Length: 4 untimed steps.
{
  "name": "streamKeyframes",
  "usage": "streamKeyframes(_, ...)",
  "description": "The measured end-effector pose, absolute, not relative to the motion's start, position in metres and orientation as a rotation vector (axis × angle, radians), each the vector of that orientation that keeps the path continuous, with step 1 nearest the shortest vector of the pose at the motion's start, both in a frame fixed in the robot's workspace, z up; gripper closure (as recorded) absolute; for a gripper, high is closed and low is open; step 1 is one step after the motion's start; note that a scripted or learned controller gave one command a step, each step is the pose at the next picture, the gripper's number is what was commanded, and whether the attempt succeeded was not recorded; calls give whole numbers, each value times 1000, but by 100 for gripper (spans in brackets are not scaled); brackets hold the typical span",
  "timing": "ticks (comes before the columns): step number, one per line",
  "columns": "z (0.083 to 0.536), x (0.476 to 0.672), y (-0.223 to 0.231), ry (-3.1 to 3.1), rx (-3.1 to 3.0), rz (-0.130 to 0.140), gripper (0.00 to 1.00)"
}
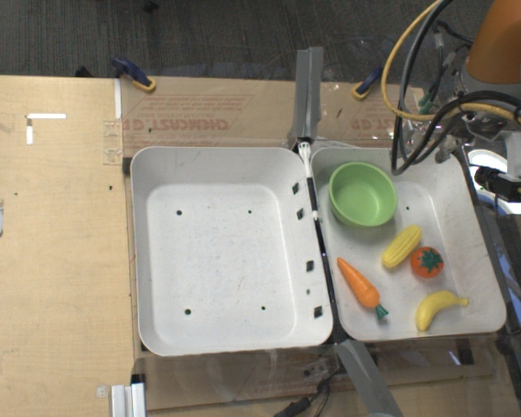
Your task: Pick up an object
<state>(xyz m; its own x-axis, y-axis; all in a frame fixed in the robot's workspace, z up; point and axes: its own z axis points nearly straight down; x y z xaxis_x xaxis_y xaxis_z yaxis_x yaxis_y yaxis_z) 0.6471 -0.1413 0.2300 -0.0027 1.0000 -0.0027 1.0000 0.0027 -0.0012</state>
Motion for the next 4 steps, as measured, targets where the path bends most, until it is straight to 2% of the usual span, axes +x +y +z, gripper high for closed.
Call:
streamKeyframes(1,129,606,-185,2405,2022,-3,0)
streamKeyframes(2,92,638,-136,2338,2095,0,0)
streamKeyframes(3,94,493,-186,2270,2172,-3,0)
streamKeyframes(4,107,497,-185,2263,2168,9,100)
